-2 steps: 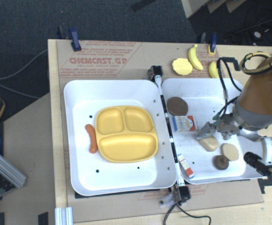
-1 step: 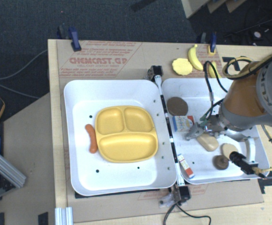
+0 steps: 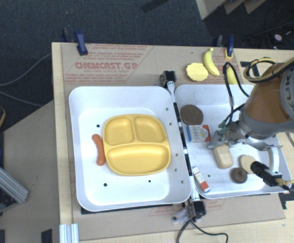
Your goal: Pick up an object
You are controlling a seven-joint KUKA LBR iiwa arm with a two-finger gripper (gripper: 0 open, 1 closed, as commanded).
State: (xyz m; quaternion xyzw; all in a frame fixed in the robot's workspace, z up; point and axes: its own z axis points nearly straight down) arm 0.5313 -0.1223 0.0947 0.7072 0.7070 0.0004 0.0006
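The tabletop [image 3: 111,65], a tan board printed with red lettering, spreads out on all sides of the claw [image 3: 222,137]. The grey arm [image 3: 273,105], with its orange band, comes in from the right of the claw and hangs over the right bin [image 3: 207,92]. The left bin [image 3: 81,135] lies well to the left of the claw, touching the right bin along a shared middle edge.

In the left bin a yellow divided plate [image 3: 135,145], with three compartments, sits well apart from the claw. An orange sausage toy [image 3: 99,149] lies beside the plate's left edge, farther still from the claw.

The claw sits low inside the right bin, and whether it is spread or closed cannot be told from this angle; nothing is seen held in it. Just below the claw lies a pale beige block [image 3: 222,157], close enough that it may be touching. To the claw's left a small printed packet [image 3: 197,133] lies flat, and above that, up and left of the claw, rests a brown round disc [image 3: 191,114]. Below and right of the claw sit a cream-coloured lump [image 3: 247,161] and a small dark brown ball [image 3: 239,175], side by side. A little red and white packet [image 3: 200,180] lies near the bin's lower left corner, below and left of the claw.

Beyond the bin, above the claw on the bare tabletop, rest a yellow banana [image 3: 211,63] and a round yellow piece [image 3: 197,72].
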